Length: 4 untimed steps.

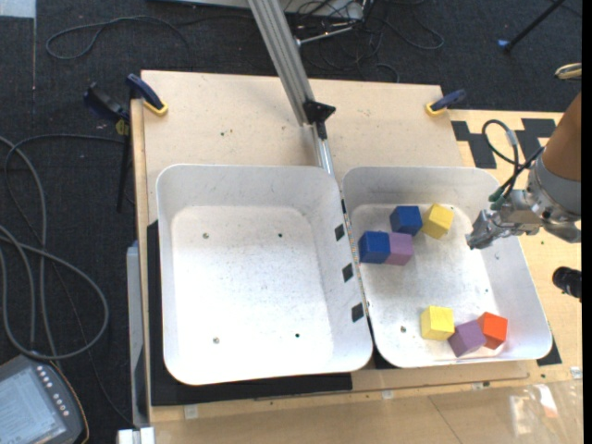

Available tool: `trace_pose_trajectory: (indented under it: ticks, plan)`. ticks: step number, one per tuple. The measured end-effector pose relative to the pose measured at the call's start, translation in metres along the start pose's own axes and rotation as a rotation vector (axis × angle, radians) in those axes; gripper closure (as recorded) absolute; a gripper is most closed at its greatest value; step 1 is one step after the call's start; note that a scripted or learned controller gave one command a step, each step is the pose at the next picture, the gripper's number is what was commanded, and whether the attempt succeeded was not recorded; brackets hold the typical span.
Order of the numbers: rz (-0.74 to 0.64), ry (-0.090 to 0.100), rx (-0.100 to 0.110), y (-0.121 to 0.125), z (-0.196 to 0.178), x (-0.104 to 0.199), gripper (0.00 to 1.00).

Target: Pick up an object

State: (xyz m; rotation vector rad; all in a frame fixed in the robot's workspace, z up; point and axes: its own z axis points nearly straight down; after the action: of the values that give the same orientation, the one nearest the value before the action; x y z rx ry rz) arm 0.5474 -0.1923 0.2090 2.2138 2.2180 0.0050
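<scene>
Yellow block point(440, 220) in right bin point(518, 276), upper part, beside blue block point(405, 219) | claw point(481, 234) near bin's right wall, block just to its left in view, apart | claw state: cannot tell | nothing seen held.

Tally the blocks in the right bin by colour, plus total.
Blue: 2
Yellow: 2
Purple: 2
Orange-red: 1
Total: 7, all in the right bin.
</scene>
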Motion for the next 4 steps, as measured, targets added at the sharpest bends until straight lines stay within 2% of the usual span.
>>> trace_pose_trajectory:
  ticks: [1, 2, 3, 4]
  plan:
    - [-0.002, -0.001, -0.001, 0.002, -0.064, 0.003, 1.0]
    - [-0.006, 0.004, 0.007, 0.01, -0.048, 0.054, 1.0]
    - [-0.007, 0.004, 0.006, 0.02, -0.055, 0.109, 1.0]
    - [-0.006, 0.005, 0.009, 0.023, -0.04, 0.156, 1.0]
